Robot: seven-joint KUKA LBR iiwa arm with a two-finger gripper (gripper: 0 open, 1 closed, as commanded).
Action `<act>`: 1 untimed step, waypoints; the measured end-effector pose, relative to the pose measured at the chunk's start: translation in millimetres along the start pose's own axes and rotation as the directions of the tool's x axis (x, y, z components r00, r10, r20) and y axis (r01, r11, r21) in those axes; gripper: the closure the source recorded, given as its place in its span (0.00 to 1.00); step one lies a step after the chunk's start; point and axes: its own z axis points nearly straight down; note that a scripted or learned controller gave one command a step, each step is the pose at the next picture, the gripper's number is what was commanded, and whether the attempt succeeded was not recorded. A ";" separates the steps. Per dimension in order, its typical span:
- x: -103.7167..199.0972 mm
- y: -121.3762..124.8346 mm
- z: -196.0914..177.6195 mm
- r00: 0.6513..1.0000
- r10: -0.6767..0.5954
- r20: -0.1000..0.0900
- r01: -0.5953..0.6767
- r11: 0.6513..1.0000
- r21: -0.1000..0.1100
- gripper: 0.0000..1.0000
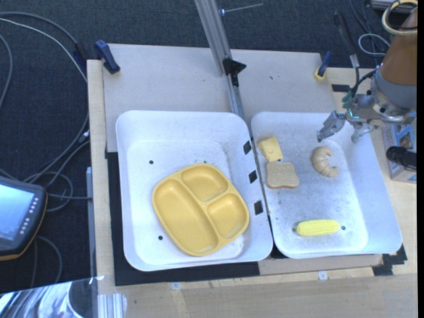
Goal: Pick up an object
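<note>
hovering over the curved tan croissant (324,161), metal gripper (344,128), fingers spread, nothing between them

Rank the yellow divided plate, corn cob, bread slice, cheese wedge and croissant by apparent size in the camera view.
1. yellow divided plate, by far the largest.
2. corn cob, the longest of the food items.
3. bread slice and croissant: too alike to separate.
4. cheese wedge, smallest.

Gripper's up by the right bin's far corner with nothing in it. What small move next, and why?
Probably ease the open gripper down and slightly toward the croissant, the nearest item in the right bin. The fingers hang spread just beyond it, holding nothing, and the croissant lies apart from the bread slice.
</note>
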 end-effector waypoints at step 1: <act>0.1 0.0 0.0 1.000 0.000 0.000 0.000 1.000 0.000 0.00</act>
